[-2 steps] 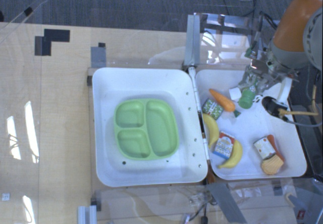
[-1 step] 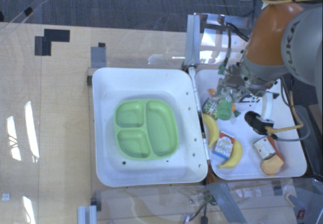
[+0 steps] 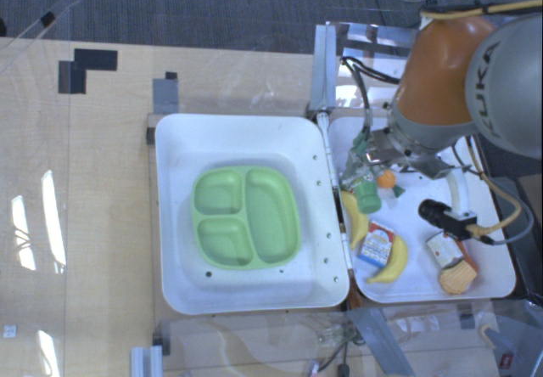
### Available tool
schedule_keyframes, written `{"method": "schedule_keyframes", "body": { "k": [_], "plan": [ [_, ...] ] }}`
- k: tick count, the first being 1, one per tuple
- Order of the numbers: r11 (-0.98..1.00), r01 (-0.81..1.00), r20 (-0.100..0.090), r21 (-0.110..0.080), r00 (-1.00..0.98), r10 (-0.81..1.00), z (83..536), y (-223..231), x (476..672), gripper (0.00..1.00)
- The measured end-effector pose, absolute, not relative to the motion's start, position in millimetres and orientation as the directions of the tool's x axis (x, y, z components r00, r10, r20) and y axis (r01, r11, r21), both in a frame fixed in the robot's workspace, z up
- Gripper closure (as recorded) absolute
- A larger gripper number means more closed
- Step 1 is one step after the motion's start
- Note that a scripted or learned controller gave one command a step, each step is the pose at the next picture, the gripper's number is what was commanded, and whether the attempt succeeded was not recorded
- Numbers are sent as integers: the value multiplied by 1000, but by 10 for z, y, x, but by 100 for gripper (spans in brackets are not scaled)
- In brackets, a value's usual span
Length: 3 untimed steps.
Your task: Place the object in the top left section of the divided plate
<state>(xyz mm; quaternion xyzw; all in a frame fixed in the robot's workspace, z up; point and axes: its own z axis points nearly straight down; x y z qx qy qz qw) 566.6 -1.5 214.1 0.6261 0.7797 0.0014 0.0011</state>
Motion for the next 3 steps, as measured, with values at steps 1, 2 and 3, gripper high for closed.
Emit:
{"method": "schedule_keyframes", "body": {
  "k": [1,2,3],
  "plan": [
    [372,928,0,5,-372,928,1975,583,5514,100],
    [474,880,0,4,-474,880,2184,1089,5143,100],
    [837,547,-2,5,-837,547,2310,2093,4874,100]
  ]
}}
